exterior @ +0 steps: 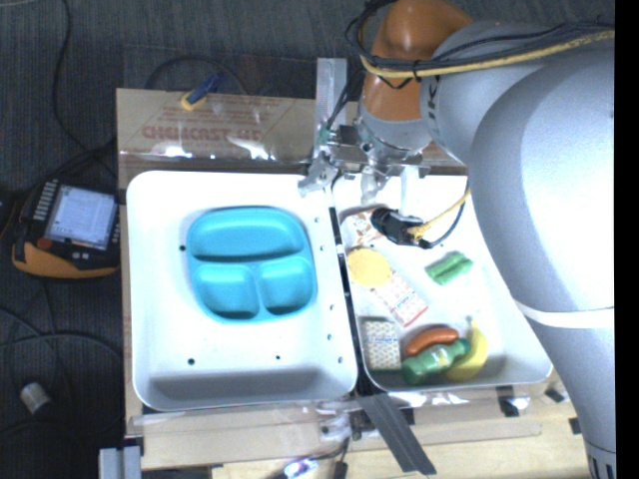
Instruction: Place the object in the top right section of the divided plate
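A blue divided plate (250, 262) lies in the left white bin (160, 367), one long section at its far side and two smaller ones at its near side; nothing lies in it. My gripper (367, 206) hangs over the far left corner of the right bin (519, 362), just right of the wall between the bins. Directly below it lies a small white and orange item (359, 232), partly hidden by the wrist and a black cable plug (394, 225). A yellow round piece (366, 266) lies just nearer.
The right bin also holds a green block (447, 266), a pink and white packet (399, 297), a waffle-like square (380, 342), a red sausage (431, 338), a green vegetable (427, 362) and a banana (473, 352). A cardboard sheet (215, 123) lies behind the left bin.
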You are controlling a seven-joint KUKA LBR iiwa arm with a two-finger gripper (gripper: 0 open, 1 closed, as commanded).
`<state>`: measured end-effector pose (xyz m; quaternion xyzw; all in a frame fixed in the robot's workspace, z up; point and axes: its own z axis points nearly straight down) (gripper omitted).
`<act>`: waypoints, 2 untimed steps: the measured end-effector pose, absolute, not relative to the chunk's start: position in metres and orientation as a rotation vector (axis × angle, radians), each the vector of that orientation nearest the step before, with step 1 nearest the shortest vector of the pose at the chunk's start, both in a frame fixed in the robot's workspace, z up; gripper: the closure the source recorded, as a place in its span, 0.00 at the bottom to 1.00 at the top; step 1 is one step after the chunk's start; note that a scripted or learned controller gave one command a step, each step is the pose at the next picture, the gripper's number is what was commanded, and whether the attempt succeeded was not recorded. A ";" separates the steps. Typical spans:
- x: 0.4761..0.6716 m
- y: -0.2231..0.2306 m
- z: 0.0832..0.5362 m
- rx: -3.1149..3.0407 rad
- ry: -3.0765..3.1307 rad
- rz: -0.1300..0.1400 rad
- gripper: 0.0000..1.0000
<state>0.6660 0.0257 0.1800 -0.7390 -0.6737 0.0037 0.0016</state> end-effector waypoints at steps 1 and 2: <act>0.668 0.102 0.180 -2.243 -2.197 0.011 0.00; 0.668 0.102 0.180 -2.243 -2.196 0.011 0.00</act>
